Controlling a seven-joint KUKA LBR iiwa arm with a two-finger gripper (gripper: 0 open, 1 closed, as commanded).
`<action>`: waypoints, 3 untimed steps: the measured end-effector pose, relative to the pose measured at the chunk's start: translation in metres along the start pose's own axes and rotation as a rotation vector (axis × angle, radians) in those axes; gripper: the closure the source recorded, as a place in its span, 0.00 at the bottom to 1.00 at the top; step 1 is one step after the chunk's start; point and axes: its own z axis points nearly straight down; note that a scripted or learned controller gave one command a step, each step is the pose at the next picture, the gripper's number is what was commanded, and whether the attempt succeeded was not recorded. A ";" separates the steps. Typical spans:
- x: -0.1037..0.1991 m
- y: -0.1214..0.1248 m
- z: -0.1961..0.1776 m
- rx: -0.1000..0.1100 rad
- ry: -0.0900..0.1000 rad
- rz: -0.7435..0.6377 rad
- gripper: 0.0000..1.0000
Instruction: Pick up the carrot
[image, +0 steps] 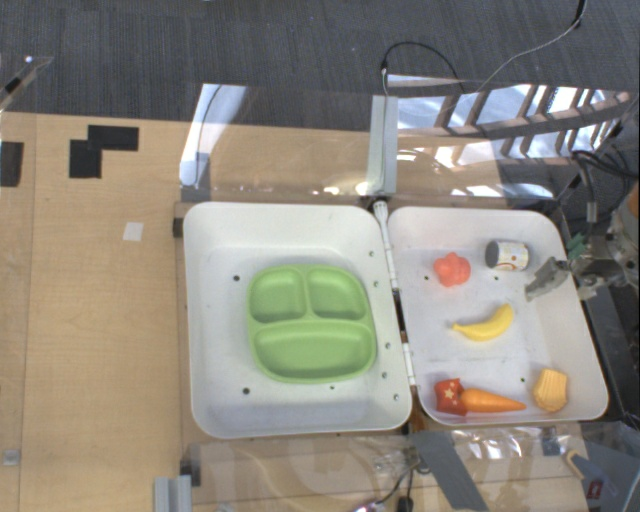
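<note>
The carrot (491, 402) is orange and lies flat near the front edge of the right bin (425, 300), pointing right. Its thick end touches a red pepper (450, 396). My gripper (548, 277) reaches in over the right rim of that bin, well behind the carrot and to its right, with nothing seen held in it. Most of the arm is cut off by the frame's right side.
A yellow banana (485, 324), a red strawberry-like fruit (452, 269), a small can (508, 255) on its side and a yellow chunk (551, 389) share the right bin. The left bin (215, 300) holds a green divided plate (310, 322).
</note>
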 end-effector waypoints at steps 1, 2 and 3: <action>0.012 -0.038 0.125 -0.002 0.000 0.197 0.00; 0.014 -0.036 0.116 -0.004 0.002 0.194 1.00; 0.066 -0.049 0.109 0.001 0.001 0.107 1.00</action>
